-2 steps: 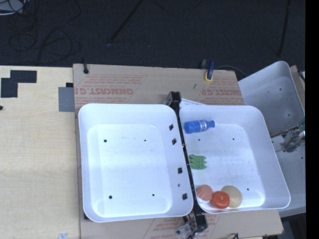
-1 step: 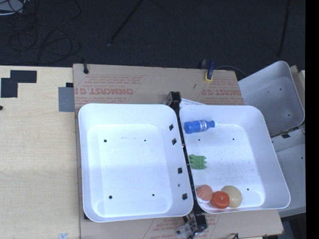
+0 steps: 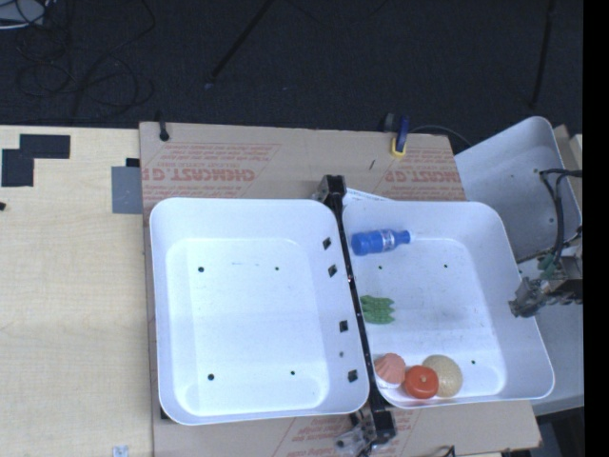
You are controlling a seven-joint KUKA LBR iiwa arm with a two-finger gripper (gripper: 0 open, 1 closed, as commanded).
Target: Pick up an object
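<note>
two white bins sit side by side on the cardboard-covered bench. the left bin (image 3: 247,312) has nothing loose in it that i can make out; the right bin (image 3: 476,227) holds everything worth picking. the gripper (image 3: 533,298) hangs at the right bin's right rim, outside the objects, and it is too small and dark here to judge its state, so that stays unknown; nothing can be seen held in it.

from the gripper every candidate lies to the view's left, inside the right bin. the blue bottle (image 3: 379,242) is the biggest, lying on its side near the divider toward the far end, long axis running roughly left-right with the pale cap end pointing toward the gripper's side. the tan round piece (image 3: 445,373), red round piece (image 3: 421,382) and pink piece (image 3: 390,367) crowd together, touching, in the near corner. the small green item (image 3: 377,309) lies alone by the divider, almost straight across from the gripper.
</note>
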